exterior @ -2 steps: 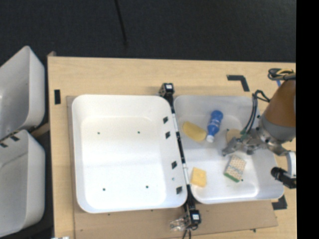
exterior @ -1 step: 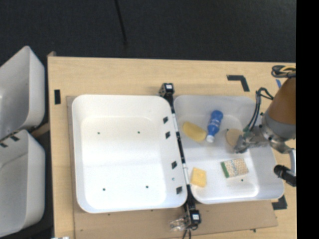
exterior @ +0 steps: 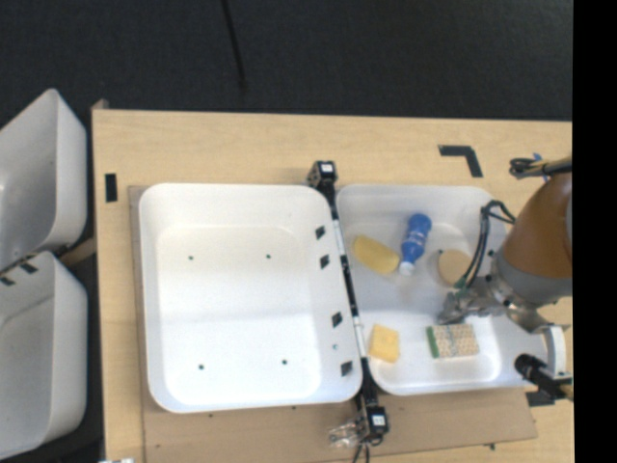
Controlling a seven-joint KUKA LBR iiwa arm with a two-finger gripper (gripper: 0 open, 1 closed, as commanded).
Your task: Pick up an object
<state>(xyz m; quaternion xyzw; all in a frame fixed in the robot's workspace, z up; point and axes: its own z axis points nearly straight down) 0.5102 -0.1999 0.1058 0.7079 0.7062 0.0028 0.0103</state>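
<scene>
Speckled sponge (exterior: 454,340) lies in the right bin (exterior: 424,382), directly under the gripper (exterior: 463,309); contact unclear. Whether the gripper is wide or narrow can't be told. Left of it: yellow block (exterior: 385,343), yellow sponge (exterior: 375,255), blue bottle (exterior: 415,239). Tan disc (exterior: 450,265) just above.

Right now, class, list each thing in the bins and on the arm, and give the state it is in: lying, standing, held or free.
Blue bottle: lying on its side, free.
Yellow sponge: lying flat, free.
Yellow block: lying flat near the divider, free.
Patterned pad: lying flat, just beneath the gripper.
Tan round piece: lying flat, partly hidden by the arm.
Gripper: low over the right bin.
</scene>
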